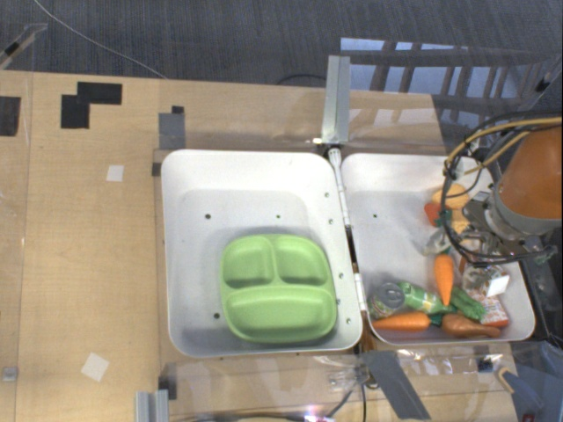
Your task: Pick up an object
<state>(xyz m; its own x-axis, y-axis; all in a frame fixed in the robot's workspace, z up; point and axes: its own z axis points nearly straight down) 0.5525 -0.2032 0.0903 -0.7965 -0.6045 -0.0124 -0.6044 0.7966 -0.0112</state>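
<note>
The right bin holds a pile of toy food along its near and right sides. An orange carrot stands on end, and another carrot lies flat by the near wall. A green bottle with a grey cap lies between them. The arm's orange band and grey wrist hang over the bin's right side. The gripper reaches down just above the upright carrot's top, beside a small red-orange piece. Cables and the wrist hide its tips.
In the left bin a green divided plate lies at the near middle. A metal divider separates the bins. A brownish-orange food piece and a clear packet sit in the right bin's near right corner.
</note>
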